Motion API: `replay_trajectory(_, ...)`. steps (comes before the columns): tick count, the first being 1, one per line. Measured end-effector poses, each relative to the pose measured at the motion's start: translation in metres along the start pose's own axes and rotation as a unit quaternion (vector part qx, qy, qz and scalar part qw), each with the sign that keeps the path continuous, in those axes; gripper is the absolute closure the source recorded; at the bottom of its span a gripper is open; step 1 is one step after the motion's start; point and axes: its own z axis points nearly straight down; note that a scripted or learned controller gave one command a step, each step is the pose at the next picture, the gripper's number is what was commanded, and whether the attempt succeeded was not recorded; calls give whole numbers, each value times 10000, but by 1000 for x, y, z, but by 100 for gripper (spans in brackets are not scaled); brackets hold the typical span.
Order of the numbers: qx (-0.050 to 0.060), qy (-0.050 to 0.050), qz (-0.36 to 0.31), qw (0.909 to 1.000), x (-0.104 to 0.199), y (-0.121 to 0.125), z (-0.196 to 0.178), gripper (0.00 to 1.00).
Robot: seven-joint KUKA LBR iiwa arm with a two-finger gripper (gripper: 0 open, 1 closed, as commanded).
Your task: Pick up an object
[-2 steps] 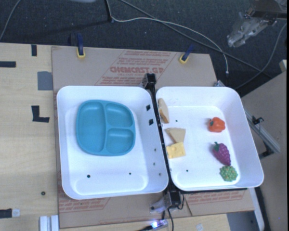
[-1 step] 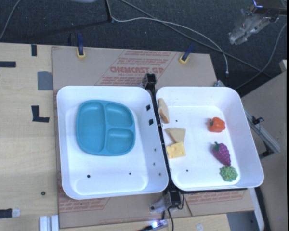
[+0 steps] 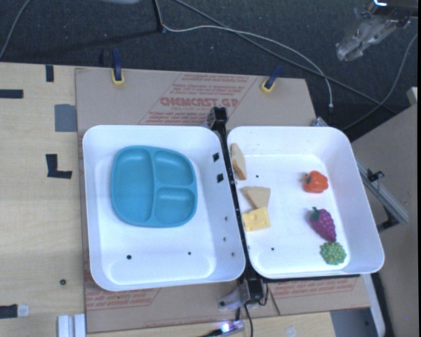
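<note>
The right bin (image 3: 351, 161) holds several toy foods. Along its left side lie a tan bread slice (image 3: 237, 166), a pale cheese wedge (image 3: 257, 196) and a yellow cheese block (image 3: 257, 219). On its right side sit a red-orange pepper (image 3: 315, 182), a purple grape bunch (image 3: 323, 223) and a green broccoli floret (image 3: 332, 253). My gripper (image 3: 351, 45) hangs high at the top right, beyond the far right corner of the bin and well away from all the food. It looks blurred, with nothing visibly in it.
The left bin (image 3: 98, 251) holds a blue divided plate (image 3: 154, 187). Both bins rest on a cardboard sheet (image 3: 196, 97) held by yellow clamps (image 3: 117, 74). A black divider clip (image 3: 217, 116) joins the bins. Cables (image 3: 266, 41) run across the dark floor behind.
</note>
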Motion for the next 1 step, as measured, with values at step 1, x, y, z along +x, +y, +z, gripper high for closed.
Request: replay_trajectory(1, -1, -8, -6, 10000, 1, 0, -10, 100)
